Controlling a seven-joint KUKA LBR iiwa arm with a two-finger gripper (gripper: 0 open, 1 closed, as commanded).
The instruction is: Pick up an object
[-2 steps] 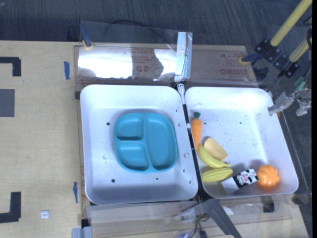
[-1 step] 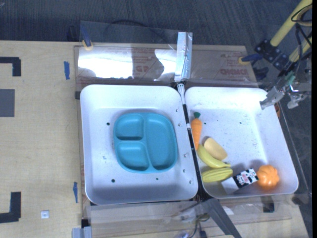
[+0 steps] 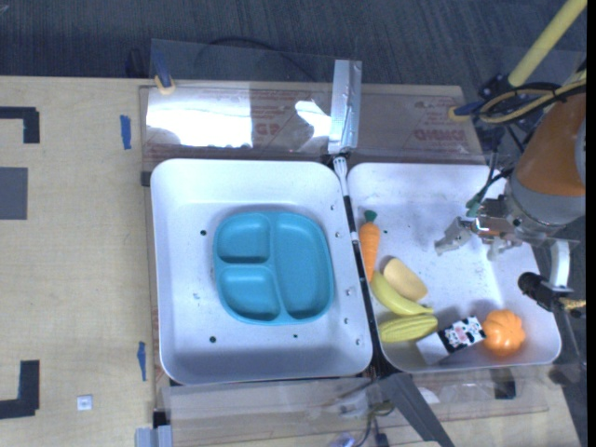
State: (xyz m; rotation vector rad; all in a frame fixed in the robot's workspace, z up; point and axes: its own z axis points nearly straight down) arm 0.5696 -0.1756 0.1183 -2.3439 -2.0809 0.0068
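The right bin (image 3: 419, 189) holds several toy foods along its left and near sides. An orange carrot (image 3: 370, 248) lies against the left wall. Beside it are a yellow banana (image 3: 393, 297) and a pale yellow piece (image 3: 408, 278) resting on the banana. A yellow-green corn cob (image 3: 407, 328) lies at the near edge, then a small black-and-white item (image 3: 463, 334) and a round orange fruit (image 3: 504, 331). My gripper (image 3: 458, 237) hangs over the middle of the right bin, right of the carrot and above the banana group, with nothing visibly in it.
The left bin (image 3: 177, 250) bears a blue divided plate (image 3: 274, 265). A metal divider (image 3: 345, 105) and a clear panel stand behind the bins. Yellow cables (image 3: 521, 96) and the arm body (image 3: 554, 170) crowd the right bin's far right side.
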